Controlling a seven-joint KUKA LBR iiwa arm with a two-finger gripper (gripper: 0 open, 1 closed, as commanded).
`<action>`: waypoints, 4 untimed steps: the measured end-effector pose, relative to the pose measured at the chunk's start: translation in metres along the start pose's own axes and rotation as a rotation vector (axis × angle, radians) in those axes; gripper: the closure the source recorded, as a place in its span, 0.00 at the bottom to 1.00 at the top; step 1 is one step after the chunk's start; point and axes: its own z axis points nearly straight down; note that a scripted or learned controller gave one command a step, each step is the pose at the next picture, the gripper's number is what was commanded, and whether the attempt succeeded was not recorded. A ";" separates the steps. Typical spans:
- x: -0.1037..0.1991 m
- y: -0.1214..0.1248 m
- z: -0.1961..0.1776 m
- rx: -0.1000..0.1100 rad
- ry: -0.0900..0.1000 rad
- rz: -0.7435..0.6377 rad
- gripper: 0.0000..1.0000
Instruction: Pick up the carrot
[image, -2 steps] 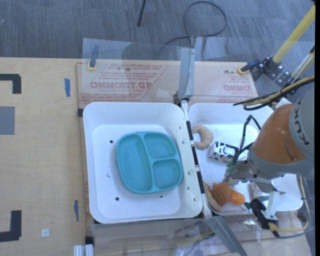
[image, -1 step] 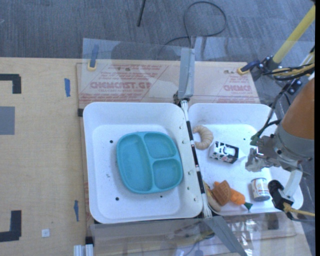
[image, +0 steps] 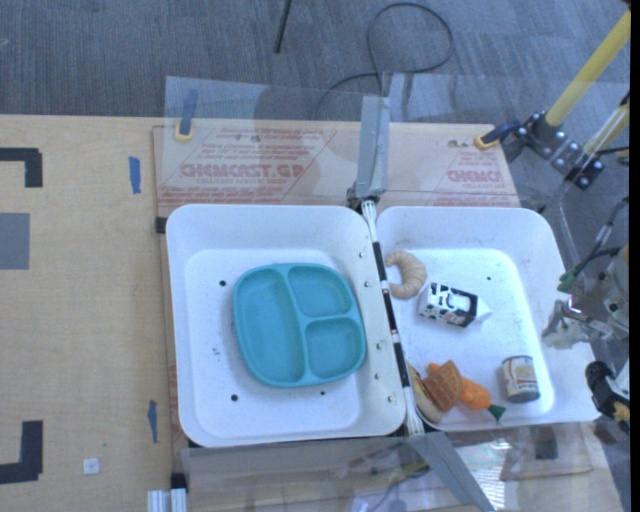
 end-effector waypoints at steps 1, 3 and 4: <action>0.000 0.000 -0.010 -0.001 -0.002 -0.001 1.00; -0.013 0.005 -0.012 -0.002 0.000 -0.314 1.00; 0.043 -0.015 -0.019 0.001 0.003 -0.634 1.00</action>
